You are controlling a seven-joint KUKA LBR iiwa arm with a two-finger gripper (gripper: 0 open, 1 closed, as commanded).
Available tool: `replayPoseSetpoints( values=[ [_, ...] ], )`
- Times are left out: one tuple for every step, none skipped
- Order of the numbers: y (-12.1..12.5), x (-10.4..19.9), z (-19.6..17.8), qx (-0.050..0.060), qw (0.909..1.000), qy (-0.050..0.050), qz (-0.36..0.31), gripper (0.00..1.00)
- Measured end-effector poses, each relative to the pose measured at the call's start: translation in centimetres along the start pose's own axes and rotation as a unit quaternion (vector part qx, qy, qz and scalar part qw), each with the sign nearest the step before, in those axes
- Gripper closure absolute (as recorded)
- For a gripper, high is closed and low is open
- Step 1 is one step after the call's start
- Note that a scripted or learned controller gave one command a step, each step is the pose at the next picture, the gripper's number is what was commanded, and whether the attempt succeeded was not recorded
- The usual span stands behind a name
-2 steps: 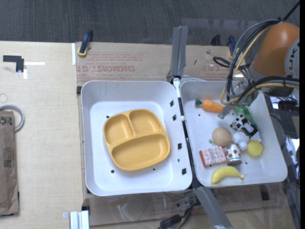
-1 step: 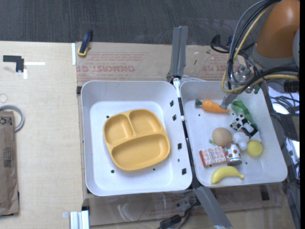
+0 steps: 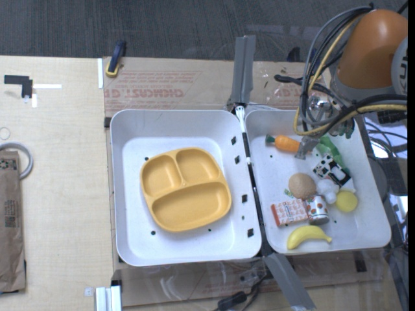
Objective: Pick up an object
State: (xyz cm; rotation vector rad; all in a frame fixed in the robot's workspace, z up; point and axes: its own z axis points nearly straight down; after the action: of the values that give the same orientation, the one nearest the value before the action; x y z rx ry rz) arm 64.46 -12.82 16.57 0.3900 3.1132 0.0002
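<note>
The right bin (image 3: 369, 232) holds several small items. An orange carrot (image 3: 284, 142) lies near its back left, a brown round item (image 3: 301, 185) in the middle. A red-and-white carton (image 3: 288, 212) and a small can (image 3: 317, 208) lie side by side, with a yellow banana (image 3: 307, 237) at the front. A yellow lemon (image 3: 347, 201), a black-and-white cow toy (image 3: 331, 171) and a green item (image 3: 329, 148) lie on the right. My gripper (image 3: 306, 146) hangs low over the bin's back, just right of the carrot's thick end.
The left bin (image 3: 130, 238) holds a yellow divided plate (image 3: 186, 188). A grey divider bar (image 3: 242, 70) stands behind the seam between the bins. Cables loop from the arm (image 3: 373, 44) over the right bin's back corner. A brown bag (image 3: 10, 216) lies at far left.
</note>
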Motion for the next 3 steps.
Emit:
replayPoseSetpoints(
  values=[
    [-2.1,-1.4,6.8,0.0,0.9921,-0.001,-0.125,0.0],
    [-2.2,-2.2,-3.9,0.0,0.9676,-0.002,-0.252,0.0],
    [2.9,-0.9,-0.1,-0.001,0.9321,0.0,-0.362,0.0]
  ],
)
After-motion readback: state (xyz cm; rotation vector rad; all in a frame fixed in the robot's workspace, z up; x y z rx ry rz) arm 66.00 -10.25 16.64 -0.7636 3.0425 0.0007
